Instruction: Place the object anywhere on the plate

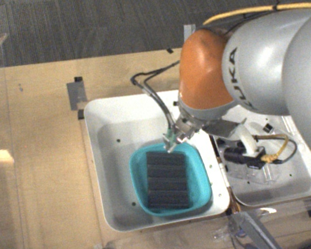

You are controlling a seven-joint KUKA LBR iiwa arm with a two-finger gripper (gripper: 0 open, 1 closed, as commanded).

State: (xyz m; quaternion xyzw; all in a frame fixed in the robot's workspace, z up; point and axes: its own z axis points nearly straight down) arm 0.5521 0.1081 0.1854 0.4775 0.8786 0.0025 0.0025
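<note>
Left bin point(111, 158) holds the teal plate point(196, 161), set toward its lower right corner in view. The black ridged block point(166, 180) lies flat on that plate, inside the rim. The arm point(263, 61) looms over the wall between the bins, covering much of the right bin point(295, 183). The gripper point(173, 137) hangs at the plate's upper edge, just beside the block's top end. Open or closed? Can't tell from here.
</note>
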